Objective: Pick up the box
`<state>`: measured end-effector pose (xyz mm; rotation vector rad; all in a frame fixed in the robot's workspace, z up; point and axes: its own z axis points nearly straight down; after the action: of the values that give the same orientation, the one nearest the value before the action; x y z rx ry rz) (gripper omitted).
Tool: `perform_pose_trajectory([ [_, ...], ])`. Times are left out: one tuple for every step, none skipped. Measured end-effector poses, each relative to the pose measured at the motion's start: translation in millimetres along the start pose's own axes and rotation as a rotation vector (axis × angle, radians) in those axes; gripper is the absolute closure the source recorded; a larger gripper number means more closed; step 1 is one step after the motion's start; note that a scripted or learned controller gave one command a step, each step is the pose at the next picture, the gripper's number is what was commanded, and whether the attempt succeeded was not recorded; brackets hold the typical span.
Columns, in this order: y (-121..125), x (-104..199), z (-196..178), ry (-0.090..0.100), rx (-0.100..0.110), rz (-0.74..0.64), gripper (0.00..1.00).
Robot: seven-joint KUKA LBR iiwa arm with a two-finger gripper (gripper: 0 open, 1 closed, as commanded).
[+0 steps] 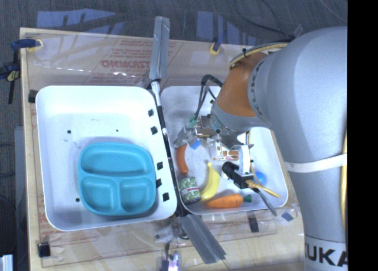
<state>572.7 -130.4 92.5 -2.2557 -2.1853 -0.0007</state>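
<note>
White bins, turquoise sectioned tray, yellow banana, orange carrot with green tip, green patterned can, grey arm with orange band, tan bench with red lettering

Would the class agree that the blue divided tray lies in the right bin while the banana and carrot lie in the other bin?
Not quite. The camera view shows the blue divided tray in the left bin; the banana and carrot lie in the other bin.

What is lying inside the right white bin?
In the right bin: a banana, a carrot, a small can, an orange sausage-shaped thing. The arm covers the bin's upper part, hiding anything there.
</note>
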Motion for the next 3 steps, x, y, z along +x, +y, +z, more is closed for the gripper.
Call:
perform_pose_trajectory([
  [57, -3, 0, -0.001, 0.002, 0.016, 0.00],
  [58, 0, -9, -0.001, 0.006, 0.004, 1.00],
  [71, -5, -4, -0.001, 0.012, 0.151, 1.00],
])
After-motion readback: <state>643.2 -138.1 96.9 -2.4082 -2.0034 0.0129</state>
